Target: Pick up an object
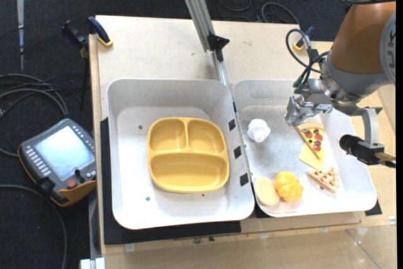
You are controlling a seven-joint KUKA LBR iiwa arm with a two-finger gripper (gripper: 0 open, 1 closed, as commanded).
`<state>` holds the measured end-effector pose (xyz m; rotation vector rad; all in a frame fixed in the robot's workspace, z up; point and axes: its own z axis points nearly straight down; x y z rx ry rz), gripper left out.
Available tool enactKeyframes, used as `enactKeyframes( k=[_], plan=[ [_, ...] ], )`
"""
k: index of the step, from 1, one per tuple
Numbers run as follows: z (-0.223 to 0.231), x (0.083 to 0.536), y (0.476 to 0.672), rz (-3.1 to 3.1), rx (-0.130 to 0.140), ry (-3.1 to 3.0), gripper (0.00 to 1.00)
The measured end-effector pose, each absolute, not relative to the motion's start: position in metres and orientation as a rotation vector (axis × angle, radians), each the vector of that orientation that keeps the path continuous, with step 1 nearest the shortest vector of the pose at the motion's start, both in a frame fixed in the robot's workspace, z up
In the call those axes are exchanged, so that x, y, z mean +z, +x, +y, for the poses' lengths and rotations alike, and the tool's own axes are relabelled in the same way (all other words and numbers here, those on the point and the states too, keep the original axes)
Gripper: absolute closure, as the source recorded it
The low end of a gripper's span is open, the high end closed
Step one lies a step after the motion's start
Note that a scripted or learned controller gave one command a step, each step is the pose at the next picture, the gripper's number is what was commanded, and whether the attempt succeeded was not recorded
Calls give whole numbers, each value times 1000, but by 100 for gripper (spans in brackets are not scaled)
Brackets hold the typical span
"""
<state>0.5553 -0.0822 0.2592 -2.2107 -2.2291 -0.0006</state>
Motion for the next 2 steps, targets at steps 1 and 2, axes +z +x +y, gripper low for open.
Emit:
enactKeyframes(
  k=[1,2],
  plan=[
    [-23,244,560,-2229,0,-2210,100],
    [30,230,559,-2228,1,-2210,100]
  ],
)
